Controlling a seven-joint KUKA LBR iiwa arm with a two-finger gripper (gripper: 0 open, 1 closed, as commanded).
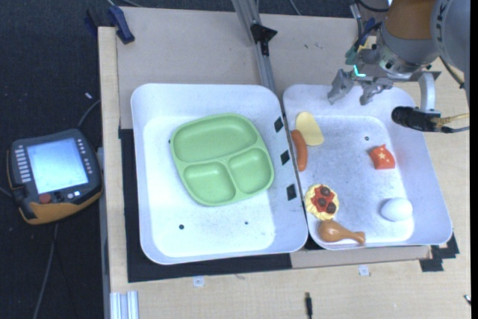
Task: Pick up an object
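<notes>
My gripper (354,91) hangs above the far edge of the right bin (418,235), fingers spread open with nothing between them. Below it in that bin lie a yellow chip-shaped piece (309,128) and an orange-red hot dog (299,149) along the left wall. A small red item (382,157) sits toward the right. A white egg (396,209) rests near the front right corner. A small pizza (323,200) and a brown chicken drumstick (340,233) lie at the front left.
The left bin (153,228) holds a green divided plate (222,158). A metal pole (243,4) rises behind the seam between the bins. A teach pendant (51,174) lies on the floor at left.
</notes>
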